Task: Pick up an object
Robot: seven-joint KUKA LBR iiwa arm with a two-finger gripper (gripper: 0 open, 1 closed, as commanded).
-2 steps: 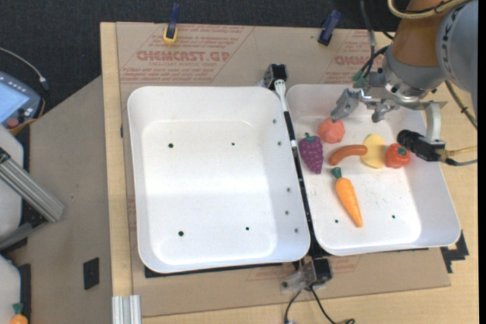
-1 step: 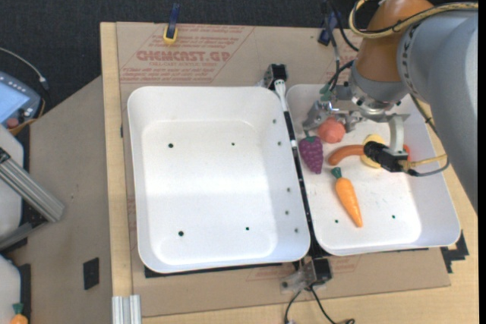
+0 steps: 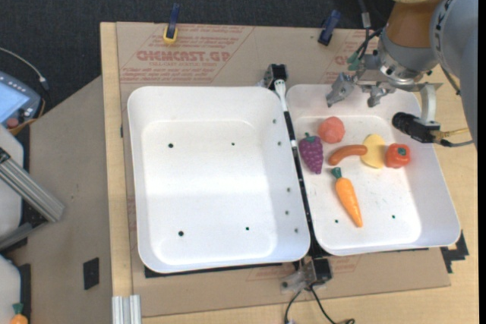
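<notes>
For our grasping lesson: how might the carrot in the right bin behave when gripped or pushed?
The carrot looks like moulded plastic, so probably stiff and light. Its tapered, rounded body may slip from fingers or roll. It lies apart from the sausage, so pushing it seems unobstructed.

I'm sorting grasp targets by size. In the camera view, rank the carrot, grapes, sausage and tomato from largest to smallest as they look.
1. carrot
2. grapes
3. sausage
4. tomato

Grapes and sausage look close; that order is unsure.

Single fixed camera above bench [image 3: 228, 42], slanted downward, both bins [image 3: 144, 163] in frame, mid-distance
</notes>
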